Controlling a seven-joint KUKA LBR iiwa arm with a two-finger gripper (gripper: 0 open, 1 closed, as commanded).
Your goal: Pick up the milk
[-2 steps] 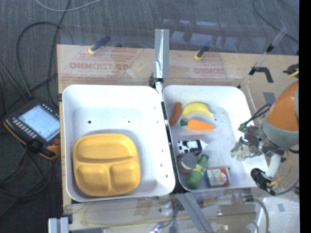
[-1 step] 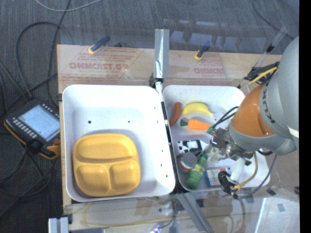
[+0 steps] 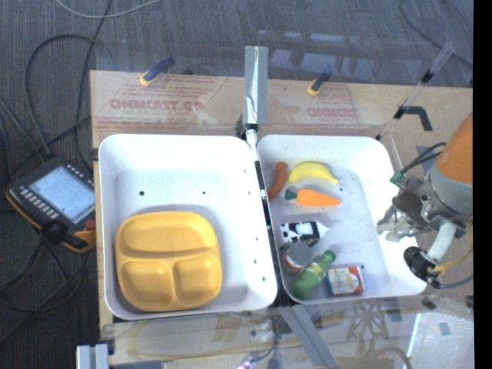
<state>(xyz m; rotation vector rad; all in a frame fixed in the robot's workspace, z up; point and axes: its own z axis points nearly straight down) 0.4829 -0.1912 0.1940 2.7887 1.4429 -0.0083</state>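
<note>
Green bottle [image 3: 313, 274] & small box [image 3: 344, 280] sit left of tool [image 3: 400, 225], milk [image 3: 301, 232] further left mid right bin [image 3: 369, 148], well apart; tool's open/closed state can't tell.

Arm [image 3: 461, 167] cut off by the right edge, gripper [image 3: 396, 225] too small and cluttered to read, brown item [image 3: 292, 261] partly hidden under the green bottle [image 3: 314, 274], label on the small carton [image 3: 344, 280] too small to read
</note>
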